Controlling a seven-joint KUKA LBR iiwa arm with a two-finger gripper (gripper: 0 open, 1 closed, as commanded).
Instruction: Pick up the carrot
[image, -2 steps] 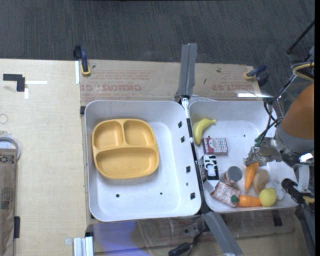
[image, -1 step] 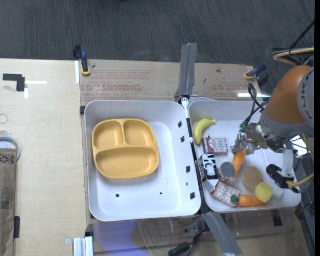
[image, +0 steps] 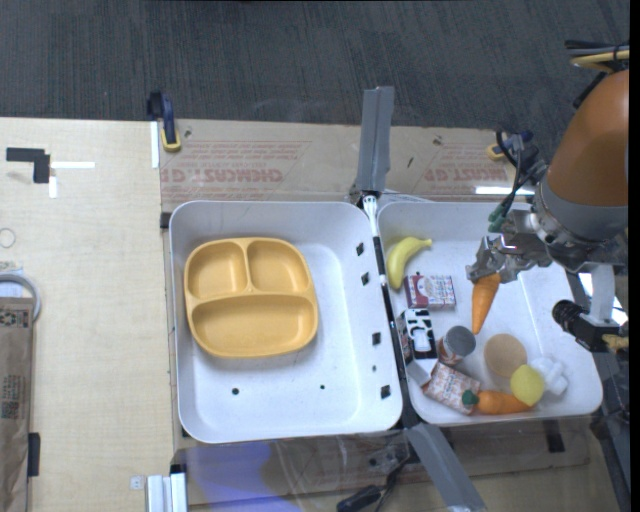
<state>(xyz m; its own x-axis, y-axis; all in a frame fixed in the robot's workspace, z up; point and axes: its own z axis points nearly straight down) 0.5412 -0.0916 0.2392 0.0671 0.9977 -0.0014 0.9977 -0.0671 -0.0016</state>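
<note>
carrot position: the carrot (image: 483, 300) is seen in the right bin (image: 585, 300), towards the middle of its upper half; it lies just right of a small red-and-white box (image: 431, 291) and above a round beige item (image: 505, 355); its thick top meets the gripper (image: 492, 262)

carrot axis: the long axis runs near vertical in the camera view, thick end up at the gripper, point down and a little to the left; whether it hangs clear of the bin floor or rests on it cannot be told

second orange thing: another carrot-like piece (image: 503, 403) lies along the bin's near edge, well apart from the gripper, beside a yellow lemon-like item (image: 527, 383); it is judged not to be the one in hand

relation to gripper: the carrot extends straight down from the gripper in the view; no sideways reach is called for

gripper state: the fingers appear closed about the carrot's thick end, so it is judged to be grasping the carrot; the contact is partly masked by metal parts, and the hold is judged shallow

arm pose: the arm (image: 592, 150) reaches in from the right over the right bin, wrist bent down, orange band above the wrist

coming move: a straight lift is judged to be what remains; a slip of the tapered body is the risk

left bin: a yellow divided plate (image: 250, 297) sits in the left bin (image: 290, 400), well apart from the work; a banana (image: 402, 258) lies near the divider
</note>
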